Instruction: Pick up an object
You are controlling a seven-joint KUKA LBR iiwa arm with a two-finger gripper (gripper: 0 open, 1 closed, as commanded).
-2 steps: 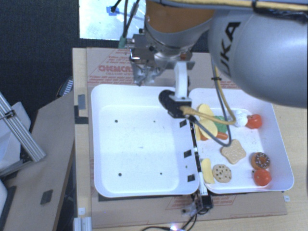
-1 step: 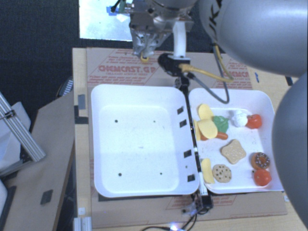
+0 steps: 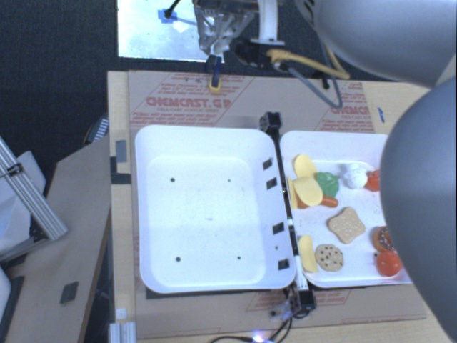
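Gripper (image 3: 214,54) sits at the top of your view, above the cardboard sheet (image 3: 186,102) behind the left bin (image 3: 153,191), with nothing between its parts; I can't tell how wide it's open. Your pick targets all lie in the right bin (image 3: 335,143): toast slice (image 3: 346,225), cookie (image 3: 329,257), green leafy piece (image 3: 328,183), white piece (image 3: 353,176), tomato (image 3: 388,264), well apart from it.

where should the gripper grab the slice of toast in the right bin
Across the toast's flat side edges, coming straight down from above. It lies flat in the right bin, apart from the cookie, so there looks to be finger room on both sides.
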